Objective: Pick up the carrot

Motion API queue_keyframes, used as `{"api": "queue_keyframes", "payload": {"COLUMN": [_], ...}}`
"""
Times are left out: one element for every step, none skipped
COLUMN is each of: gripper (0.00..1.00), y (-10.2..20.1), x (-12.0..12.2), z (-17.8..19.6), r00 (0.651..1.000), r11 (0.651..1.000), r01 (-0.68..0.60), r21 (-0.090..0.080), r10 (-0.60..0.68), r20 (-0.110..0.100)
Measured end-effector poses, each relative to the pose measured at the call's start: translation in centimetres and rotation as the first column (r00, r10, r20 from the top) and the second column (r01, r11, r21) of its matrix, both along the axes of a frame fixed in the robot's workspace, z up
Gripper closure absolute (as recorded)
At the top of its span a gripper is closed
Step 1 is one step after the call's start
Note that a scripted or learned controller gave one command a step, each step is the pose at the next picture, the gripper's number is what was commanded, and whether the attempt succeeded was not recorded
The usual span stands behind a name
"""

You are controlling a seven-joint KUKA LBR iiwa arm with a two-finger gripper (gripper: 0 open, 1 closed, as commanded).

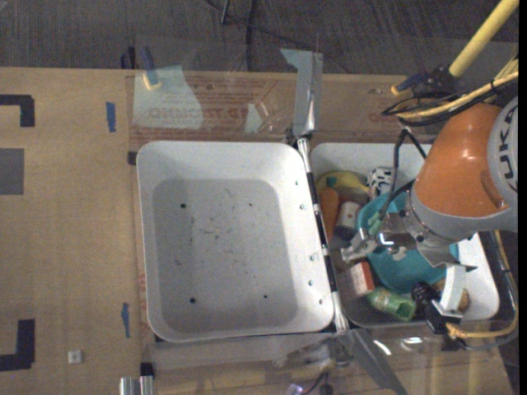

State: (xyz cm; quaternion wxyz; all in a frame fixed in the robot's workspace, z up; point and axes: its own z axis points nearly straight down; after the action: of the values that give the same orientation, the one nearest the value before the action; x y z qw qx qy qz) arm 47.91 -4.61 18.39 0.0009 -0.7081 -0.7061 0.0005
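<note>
The carrot (329, 209) is a short orange piece lying along the left wall of the right bin (486, 299), just below a yellow banana (346, 181). My gripper (356, 246) hangs over the right bin's middle, below and to the right of the carrot and apart from it. Its two metal fingers point left and stand open with nothing between them. The grey and orange arm covers much of the bin's right half.
The right bin also holds a teal dish (395, 266), a red can (361, 278), a green bottle (392, 304), a small white cup (348, 216) and a black-and-white toy (380, 176). The left bin (156, 171) adjoins it. Yellow cables run at the upper right.
</note>
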Motion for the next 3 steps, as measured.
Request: {"api": "queue_keyframes", "payload": {"gripper": [0.00, 0.00, 0.00], "y": [-4.9, 0.6, -5.1], "x": [0.3, 1.9, 0.0], "z": [-8.3, 0.0, -5.1], "r00": [0.986, 1.000, 0.998], "r11": [0.986, 1.000, 0.998], "r01": [-0.167, -0.004, -0.070], "r21": [-0.004, -0.001, 0.000], "r10": [0.167, 0.004, 0.070], "r20": [0.012, 0.002, 0.000]}}
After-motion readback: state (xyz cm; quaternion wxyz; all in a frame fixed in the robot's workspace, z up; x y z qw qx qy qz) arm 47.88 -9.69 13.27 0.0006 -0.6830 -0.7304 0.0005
